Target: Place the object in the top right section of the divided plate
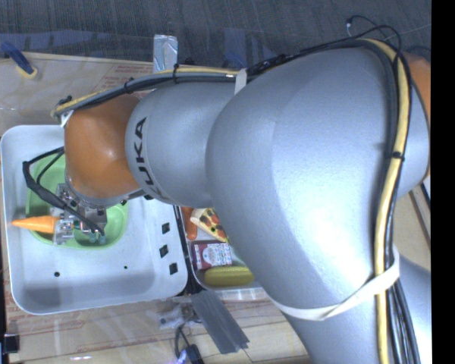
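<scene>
A single fixed camera looks down at a slant from above the bench (98,332), close enough that the grey arm (288,180), entering from the right, covers most of the frame. Beyond its wrist, the left white bin (83,287) lies in full sight; the right bin (193,256) peeks out beneath the arm.

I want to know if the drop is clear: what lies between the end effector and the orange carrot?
Nothing: in the camera view the end effector sits right beside the carrot over the green plate.
</scene>
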You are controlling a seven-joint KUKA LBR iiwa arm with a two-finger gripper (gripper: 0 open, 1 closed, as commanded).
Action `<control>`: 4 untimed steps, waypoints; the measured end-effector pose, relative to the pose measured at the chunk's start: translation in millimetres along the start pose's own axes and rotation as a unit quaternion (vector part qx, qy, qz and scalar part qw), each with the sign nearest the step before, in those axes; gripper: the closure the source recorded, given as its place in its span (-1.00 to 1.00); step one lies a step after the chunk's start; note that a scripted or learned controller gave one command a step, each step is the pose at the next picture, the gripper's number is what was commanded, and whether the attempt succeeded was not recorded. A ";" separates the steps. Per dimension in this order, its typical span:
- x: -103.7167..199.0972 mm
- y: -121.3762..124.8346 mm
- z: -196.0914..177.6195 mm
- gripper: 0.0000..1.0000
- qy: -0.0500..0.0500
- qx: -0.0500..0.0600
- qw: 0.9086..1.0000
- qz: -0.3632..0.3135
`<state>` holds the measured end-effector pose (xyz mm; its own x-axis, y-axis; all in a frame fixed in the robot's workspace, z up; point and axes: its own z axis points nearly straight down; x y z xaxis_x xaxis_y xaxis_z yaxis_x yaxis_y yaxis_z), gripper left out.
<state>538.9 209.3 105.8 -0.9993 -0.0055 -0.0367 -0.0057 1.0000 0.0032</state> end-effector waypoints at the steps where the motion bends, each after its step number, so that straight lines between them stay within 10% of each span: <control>1: -41.8 0.6 4.2 1.00 0.010 0.003 0.999 -0.034; 2: 20.1 0.0 1.2 1.00 0.003 0.003 1.000 -0.010; 3: 26.6 8.4 -55.3 1.00 0.017 0.001 1.000 -0.019; 4: -19.8 -103.3 3.6 1.00 0.013 0.003 0.998 0.056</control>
<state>559.4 106.2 102.6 -0.9943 0.1057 -0.0114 0.1057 0.9944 0.0005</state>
